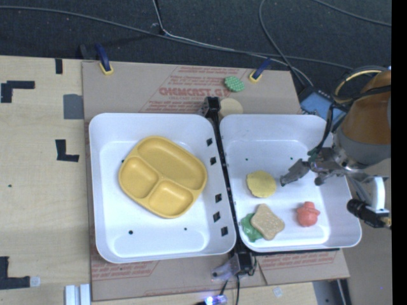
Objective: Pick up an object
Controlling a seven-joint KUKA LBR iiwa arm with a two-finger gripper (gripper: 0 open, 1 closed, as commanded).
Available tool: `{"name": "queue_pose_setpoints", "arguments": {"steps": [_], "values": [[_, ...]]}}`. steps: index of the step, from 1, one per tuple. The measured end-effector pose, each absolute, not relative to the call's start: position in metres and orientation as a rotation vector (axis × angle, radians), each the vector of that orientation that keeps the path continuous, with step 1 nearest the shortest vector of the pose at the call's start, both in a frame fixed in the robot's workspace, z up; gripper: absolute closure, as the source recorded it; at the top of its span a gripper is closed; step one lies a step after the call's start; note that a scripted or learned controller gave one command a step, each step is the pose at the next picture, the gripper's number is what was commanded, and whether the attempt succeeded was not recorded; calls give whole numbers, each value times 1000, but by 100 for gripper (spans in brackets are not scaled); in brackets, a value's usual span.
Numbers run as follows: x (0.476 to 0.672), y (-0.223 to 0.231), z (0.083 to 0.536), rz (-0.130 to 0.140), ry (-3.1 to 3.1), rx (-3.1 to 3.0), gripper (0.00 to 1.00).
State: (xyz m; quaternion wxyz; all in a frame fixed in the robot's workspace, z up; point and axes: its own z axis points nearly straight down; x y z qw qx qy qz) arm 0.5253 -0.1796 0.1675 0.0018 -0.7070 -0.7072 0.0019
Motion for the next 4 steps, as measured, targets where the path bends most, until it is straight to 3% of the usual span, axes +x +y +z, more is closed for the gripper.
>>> {"name": "queue_pose_setpoints", "arguments": {"steps": [1, 2, 4], "values": [[523, -183, 124, 4, -2220, -2219, 0], [524, -182, 135, 1, -2223, -2217, 100], [526, -179, 239, -2, -2226, -2221, 100]]}}
